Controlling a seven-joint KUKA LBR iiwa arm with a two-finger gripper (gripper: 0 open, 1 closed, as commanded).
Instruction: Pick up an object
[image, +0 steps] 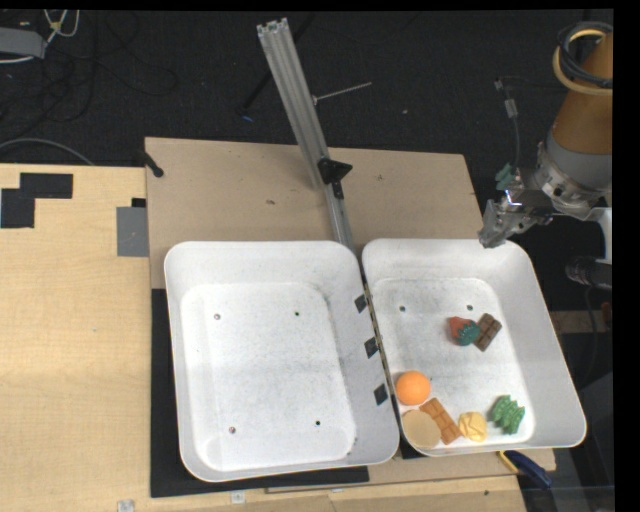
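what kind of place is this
Likely a robotics lab: a gripper on an arm hangs over two white bins, small toy items like an orange ball lie inside, with loose cables behind.

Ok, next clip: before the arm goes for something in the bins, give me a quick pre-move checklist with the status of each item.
1. Objects available to pick: ok. The right bin holds an orange ball, a green toy, a yellow piece and others.
2. Gripper free of any object: ok, nothing shows between its fingers.
3. Gripper over a target: not ok. It sits at the right bin's far rim, away from the objects.
4. Gripper open: cannot tell.
5. Targets well separated: not ok for the near cluster; the ball, a tan disc and a brown block lie close together.
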